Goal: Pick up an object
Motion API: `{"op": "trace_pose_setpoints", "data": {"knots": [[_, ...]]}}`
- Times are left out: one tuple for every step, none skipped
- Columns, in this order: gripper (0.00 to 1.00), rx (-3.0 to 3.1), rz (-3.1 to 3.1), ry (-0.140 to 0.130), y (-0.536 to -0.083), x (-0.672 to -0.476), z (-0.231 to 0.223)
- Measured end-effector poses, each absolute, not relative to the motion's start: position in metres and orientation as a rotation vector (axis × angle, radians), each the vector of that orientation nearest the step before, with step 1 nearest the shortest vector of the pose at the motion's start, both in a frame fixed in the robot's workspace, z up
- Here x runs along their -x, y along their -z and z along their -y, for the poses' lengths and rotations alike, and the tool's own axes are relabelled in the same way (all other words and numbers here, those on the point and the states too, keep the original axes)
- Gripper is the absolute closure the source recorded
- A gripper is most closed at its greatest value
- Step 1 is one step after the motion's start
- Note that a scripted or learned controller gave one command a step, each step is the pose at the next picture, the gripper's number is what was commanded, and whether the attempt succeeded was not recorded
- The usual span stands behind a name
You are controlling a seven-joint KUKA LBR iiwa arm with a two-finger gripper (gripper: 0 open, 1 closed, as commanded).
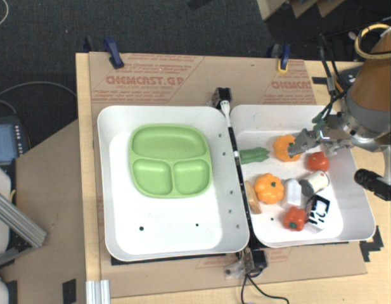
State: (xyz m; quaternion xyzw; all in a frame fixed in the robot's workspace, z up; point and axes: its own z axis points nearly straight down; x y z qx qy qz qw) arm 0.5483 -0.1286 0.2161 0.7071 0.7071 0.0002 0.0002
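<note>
Cardboard-topped bench (182, 75) carries both bins; at three o'clock the gripper (306, 141), jaws spread, hangs beside an orange fruit (283, 147), seemingly targeting it.

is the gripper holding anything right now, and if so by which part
Cannot be told. The gripper sits low in the right bin, right beside the orange round fruit, but the view does not show anything between its fingers.

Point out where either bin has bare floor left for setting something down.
Left bin: a bare strip below the green divided plate, toward the near rim. Right bin: bare at its far-left corner above the green piece; crowded from the orange pumpkin to the gripper.
</note>
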Motion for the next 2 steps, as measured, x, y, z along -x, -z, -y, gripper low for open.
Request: {"op": "trace_pose_setpoints", "data": {"knots": [[0.0,-2.226,-2.224,0.004,-0.093,-0.605,0.139],[0.0,-2.264,-2.261,0.018,-0.083,-0.662,0.189]]}}
